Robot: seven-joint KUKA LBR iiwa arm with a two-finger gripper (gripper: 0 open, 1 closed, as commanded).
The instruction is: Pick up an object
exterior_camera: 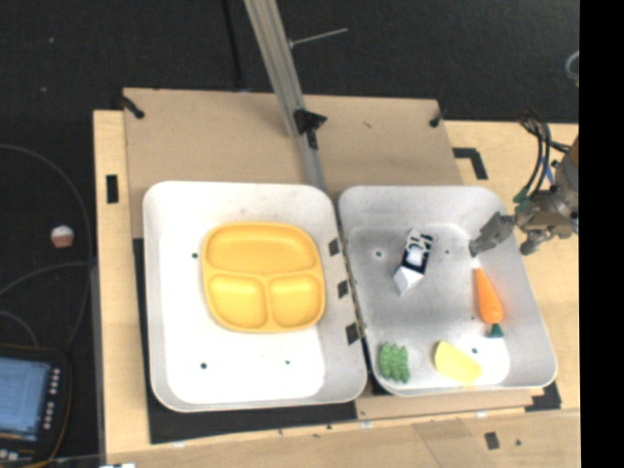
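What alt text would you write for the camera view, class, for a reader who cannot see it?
A gripper hangs over the right bin, which holds a carton, carrot, green toy and yellow piece. The left bin holds a yellow tray.

I work in a robotics lab — my pale wooden desk carries two shallow white plastic bins, a slanted aluminium mast rises behind, and black cables trail to a blue-lit screen.
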